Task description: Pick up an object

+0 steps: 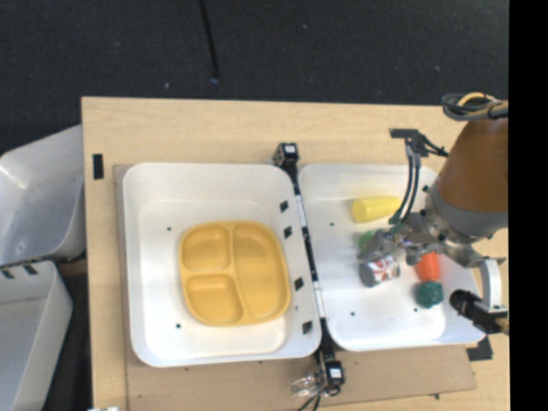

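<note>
The right bin holds a yellow cup-shaped piece lying on its side near the back, a small grey can with a red and white label, an orange object and a dark green ball-like object. A green bit shows just above the can. My gripper hangs low over the middle of this bin, right above the can and left of the orange object. The arm's orange band and grey wrist cover the bin's right side.
The left bin holds a yellow divided plate with three compartments. A ridge with black clips separates the two bins. The wooden bench surrounds them; white containers stand off its left edge.
</note>
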